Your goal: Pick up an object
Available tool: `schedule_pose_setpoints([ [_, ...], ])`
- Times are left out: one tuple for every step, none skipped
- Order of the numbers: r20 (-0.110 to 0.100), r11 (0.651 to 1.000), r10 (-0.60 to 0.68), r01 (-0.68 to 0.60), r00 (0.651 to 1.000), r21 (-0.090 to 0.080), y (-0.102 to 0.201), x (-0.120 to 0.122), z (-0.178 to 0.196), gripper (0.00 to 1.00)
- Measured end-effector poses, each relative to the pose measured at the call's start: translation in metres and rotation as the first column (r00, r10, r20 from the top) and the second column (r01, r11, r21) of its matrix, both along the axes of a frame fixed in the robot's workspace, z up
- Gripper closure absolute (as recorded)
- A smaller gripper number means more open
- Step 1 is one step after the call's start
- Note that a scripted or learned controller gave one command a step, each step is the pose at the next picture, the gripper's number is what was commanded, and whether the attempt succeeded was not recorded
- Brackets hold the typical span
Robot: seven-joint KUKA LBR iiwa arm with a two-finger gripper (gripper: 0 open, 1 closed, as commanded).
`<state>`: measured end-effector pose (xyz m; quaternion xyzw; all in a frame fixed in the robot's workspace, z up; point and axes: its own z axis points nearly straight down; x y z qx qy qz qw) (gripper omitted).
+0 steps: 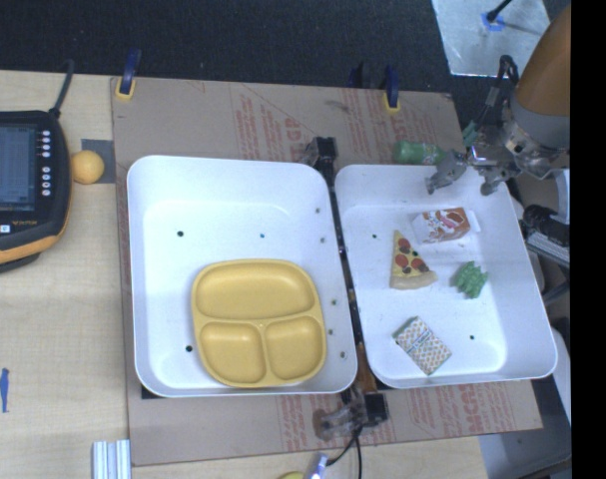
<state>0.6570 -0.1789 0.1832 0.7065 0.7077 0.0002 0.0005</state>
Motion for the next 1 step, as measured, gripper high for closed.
schedule_pose_setpoints([
  [0.010, 1.000, 0.003, -0.003, 1.000, -0.005, 0.0527, -0.0342, -0.0739, 0.00],
])
